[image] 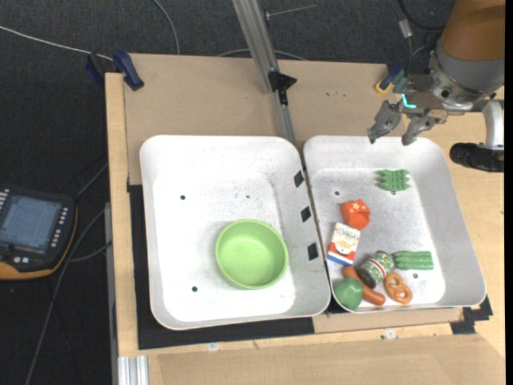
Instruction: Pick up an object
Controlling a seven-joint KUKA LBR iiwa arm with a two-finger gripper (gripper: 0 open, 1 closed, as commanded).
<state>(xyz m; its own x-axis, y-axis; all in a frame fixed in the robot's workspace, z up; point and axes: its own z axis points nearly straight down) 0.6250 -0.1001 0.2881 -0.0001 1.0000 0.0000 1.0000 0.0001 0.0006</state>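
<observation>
A: Reading labels first: we can only make out one printed item, a small white carton with a red and blue printed front (344, 243) in the right-hand shallow white bin (453, 215). The print is too small for us to read any words. The round dark can with a green label (374, 268) is the same, no legible text.

B: And the claw?

A: The two-finger gripper (400, 128) is spread, fingers clearly apart, nothing between them. We see it hanging above the far rim of the right bin, touching nothing.

B: Arm pose?

A: The grey arm with the orange band (473, 30) comes in from the upper right, wrist pointing down and slightly left toward the bin's far edge.

B: Where are the pick candidates?

A: All in the right bin. The green ridged toy piece (393, 180) lies nearest the gripper, just below it in the view. The red toy tomato (355, 212) sits mid-bin, just above the carton. Near the front edge we have a cluster: the can, a brown pretzel (398, 287), an orange carrot-like piece (365, 289), a green rounded toy vegetable (347, 293), and a second green ridged piece (414, 260).

B: Left bin?

A: The left-hand shallow white bin (172, 183) holds a light green plastic bowl (252, 253), upright, toward its front right.
</observation>
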